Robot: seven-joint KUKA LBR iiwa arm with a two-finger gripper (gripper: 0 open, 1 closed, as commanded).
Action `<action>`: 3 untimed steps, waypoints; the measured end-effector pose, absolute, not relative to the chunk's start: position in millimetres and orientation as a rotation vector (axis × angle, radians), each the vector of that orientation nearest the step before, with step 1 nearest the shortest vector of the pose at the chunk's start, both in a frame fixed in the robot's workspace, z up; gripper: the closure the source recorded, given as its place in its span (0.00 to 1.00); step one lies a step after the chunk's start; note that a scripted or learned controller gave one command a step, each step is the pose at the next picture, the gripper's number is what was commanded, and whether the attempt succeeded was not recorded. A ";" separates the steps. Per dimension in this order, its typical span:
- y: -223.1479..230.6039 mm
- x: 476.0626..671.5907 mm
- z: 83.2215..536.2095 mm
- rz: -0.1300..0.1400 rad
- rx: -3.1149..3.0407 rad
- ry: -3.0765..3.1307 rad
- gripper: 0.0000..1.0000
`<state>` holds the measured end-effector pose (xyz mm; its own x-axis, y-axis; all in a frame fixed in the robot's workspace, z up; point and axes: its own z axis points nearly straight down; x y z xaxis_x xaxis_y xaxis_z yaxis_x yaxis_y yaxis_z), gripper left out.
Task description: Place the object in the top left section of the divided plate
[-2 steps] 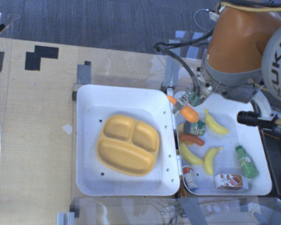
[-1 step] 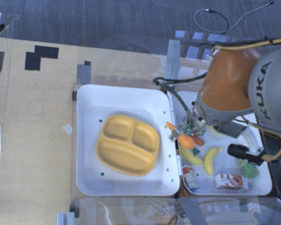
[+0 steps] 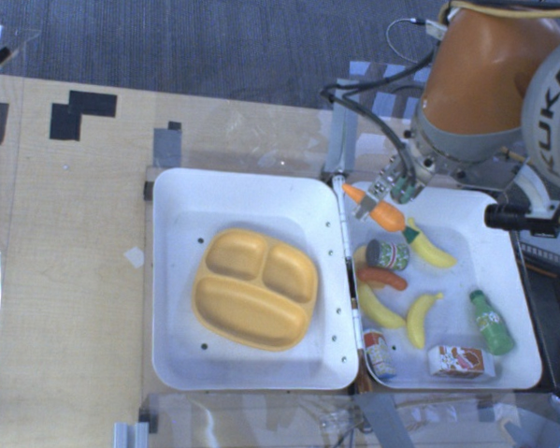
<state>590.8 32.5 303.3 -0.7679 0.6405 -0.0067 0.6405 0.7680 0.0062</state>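
A yellow divided plate (image 3: 255, 288) lies in the left white bin (image 3: 175, 353); its top left section (image 3: 235, 253) holds nothing. An orange carrot (image 3: 378, 212) hangs at the far left corner of the right bin (image 3: 521, 367), close to the wall between the bins. My gripper (image 3: 373, 203) comes down from the orange-banded wrist above and is shut on the carrot, with one grey finger (image 3: 364, 206) crossing its thin end. The carrot is to the right of the plate and a little beyond it.
In the right bin lie a small dark can (image 3: 388, 255), a red sausage-like piece (image 3: 382, 278), three yellow bananas (image 3: 432, 251) (image 3: 380, 310) (image 3: 420, 318), a green bottle (image 3: 491, 323), a small carton (image 3: 461, 362) and a little tin (image 3: 377, 351). Cables hang beside the wrist.
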 end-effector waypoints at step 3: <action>77.5 637.0 308.9 0.007 0.655 3.062 1.00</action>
